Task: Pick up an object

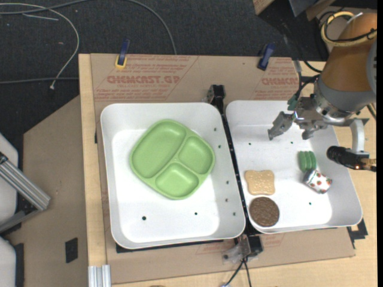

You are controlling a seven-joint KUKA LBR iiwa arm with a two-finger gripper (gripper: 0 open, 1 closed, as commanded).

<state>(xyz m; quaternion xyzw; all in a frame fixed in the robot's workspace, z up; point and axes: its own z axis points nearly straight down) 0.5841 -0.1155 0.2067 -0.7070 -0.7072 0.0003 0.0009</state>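
My gripper (294,126) hangs open over the back half of the right bin (251,115), its two grey fingers spread apart with nothing between them. In front of it and to its right lies a small green ridged object (307,159). Just beyond that sits a white toy with red spots (318,181). Nearer the bin's front left are a tan slice of toast (260,182) and a round brown patty (264,211). All of these lie apart from the gripper.
The left bin (119,214) holds a light green divided plate (172,158). A black clip (216,94) sits between the bins at the back. Blue clamps (123,51) hold the cardboard base. The arm's grey body (349,70) reaches in at the upper right.
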